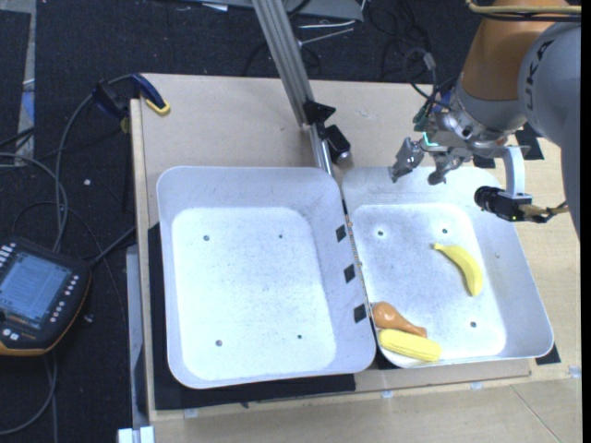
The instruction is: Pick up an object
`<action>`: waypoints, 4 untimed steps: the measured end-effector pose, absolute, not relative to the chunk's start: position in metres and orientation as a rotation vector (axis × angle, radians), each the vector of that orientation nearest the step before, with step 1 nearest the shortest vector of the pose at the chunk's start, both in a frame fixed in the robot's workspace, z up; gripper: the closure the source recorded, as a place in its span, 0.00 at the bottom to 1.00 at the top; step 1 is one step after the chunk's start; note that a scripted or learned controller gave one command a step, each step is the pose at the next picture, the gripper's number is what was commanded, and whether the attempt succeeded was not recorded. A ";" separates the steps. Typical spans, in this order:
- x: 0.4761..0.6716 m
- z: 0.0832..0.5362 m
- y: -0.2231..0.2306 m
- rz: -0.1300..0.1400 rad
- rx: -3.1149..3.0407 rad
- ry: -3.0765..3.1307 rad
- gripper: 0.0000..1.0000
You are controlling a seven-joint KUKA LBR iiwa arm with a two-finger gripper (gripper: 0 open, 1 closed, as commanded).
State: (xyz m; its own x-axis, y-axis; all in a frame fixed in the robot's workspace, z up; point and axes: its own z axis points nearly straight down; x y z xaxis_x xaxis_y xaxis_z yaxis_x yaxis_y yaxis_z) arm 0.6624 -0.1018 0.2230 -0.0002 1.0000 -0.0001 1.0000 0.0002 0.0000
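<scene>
Banana (461, 266), corn cob (409, 344), drumstick (395, 317) in right bin (517, 247); left bin (175, 247) beside.

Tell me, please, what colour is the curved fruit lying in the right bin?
The banana is yellow, seen clearly in the camera view.

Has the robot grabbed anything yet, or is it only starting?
Only starting. The gripper hangs open with nothing in it, above the far edge of the right bin. The banana, the corn cob and the orange-brown toy lie in that bin. Reaching down, gripping and lifting are left.
</scene>
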 end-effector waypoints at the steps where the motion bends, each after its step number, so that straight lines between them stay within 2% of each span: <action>1: 0.662 0.223 -0.102 0.000 2.221 2.222 0.00; 2: 0.670 0.175 -0.100 -0.004 2.223 2.224 0.00; 3: 0.663 0.114 -0.102 -0.006 2.224 2.224 0.00; 4: 0.663 0.094 -0.102 -0.002 2.222 2.223 0.00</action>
